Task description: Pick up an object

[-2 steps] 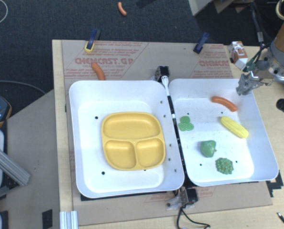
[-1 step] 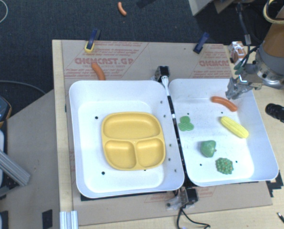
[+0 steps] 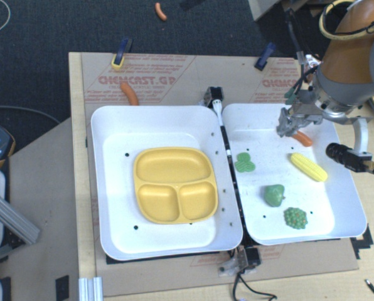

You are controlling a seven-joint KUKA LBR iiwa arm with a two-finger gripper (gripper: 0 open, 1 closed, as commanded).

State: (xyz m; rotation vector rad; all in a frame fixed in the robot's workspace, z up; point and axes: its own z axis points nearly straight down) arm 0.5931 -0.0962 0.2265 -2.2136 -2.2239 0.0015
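**Inspector A:** Position of the arm?

**Inspector B:** The gripper (image 3: 289, 127) hangs low over the far part of the right bin (image 3: 347, 221). Whether it is wide, narrow or holding anything cannot be told. An orange carrot-like piece (image 3: 303, 139) lies just beside its tip, toward the bin's right edge.

**Inspector A:** Other contents of that bin?

**Inspector B:** A yellow corn cob (image 3: 309, 167) near the right edge; a green leafy piece (image 3: 244, 163) by the left edge; a round green vegetable (image 3: 274, 195) toward the middle; a knobbly green piece (image 3: 295, 217) near the front edge. All lie apart.

**Inspector A:** Left bin?

**Inspector B:** The left bin (image 3: 112, 130) carries a yellow divided plate (image 3: 174, 184), centred. An orange sausage-like piece (image 3: 130, 93) lies on the bench behind it.
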